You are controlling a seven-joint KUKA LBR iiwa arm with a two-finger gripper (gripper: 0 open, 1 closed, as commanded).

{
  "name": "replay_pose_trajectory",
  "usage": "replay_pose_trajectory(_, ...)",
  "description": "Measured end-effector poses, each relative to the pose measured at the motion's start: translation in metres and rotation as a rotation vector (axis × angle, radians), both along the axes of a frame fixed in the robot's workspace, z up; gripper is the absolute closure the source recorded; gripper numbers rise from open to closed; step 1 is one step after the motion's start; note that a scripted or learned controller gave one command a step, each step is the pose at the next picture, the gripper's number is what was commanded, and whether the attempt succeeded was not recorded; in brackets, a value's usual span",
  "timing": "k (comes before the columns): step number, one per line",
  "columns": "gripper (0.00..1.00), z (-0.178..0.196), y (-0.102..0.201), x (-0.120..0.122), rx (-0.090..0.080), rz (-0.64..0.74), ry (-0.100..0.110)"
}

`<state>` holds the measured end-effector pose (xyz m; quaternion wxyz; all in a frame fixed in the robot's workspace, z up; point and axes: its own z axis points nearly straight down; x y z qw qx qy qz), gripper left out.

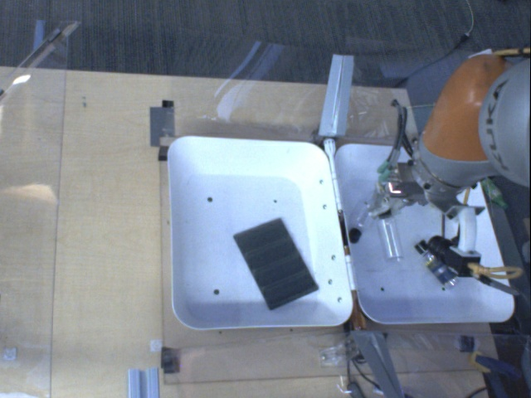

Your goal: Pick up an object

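A black ribbed rectangular pad [275,263] lies flat and slightly turned in the left bin [191,222], toward its front. My gripper [390,206] hangs over the left part of the right bin [465,305], below the grey wrist and orange band. Just under it a small clear tube-like piece [388,241] rests on the bin floor; whether the gripper touches it I cannot tell. A small black knob-like thing [354,234] sits at the right bin's left wall, beside the divider.
A metal bracket [336,98] stands behind the seam between the bins. The wooden bench [83,222] stretches out to the left. The arm covers much of the right bin's back half.
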<state>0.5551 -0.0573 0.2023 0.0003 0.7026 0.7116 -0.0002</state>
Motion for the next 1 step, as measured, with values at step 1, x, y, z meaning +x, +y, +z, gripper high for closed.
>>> replay_pose_trajectory(1,1.00,0.0322,-0.0031,0.0216,-0.001,-0.075,0.002)
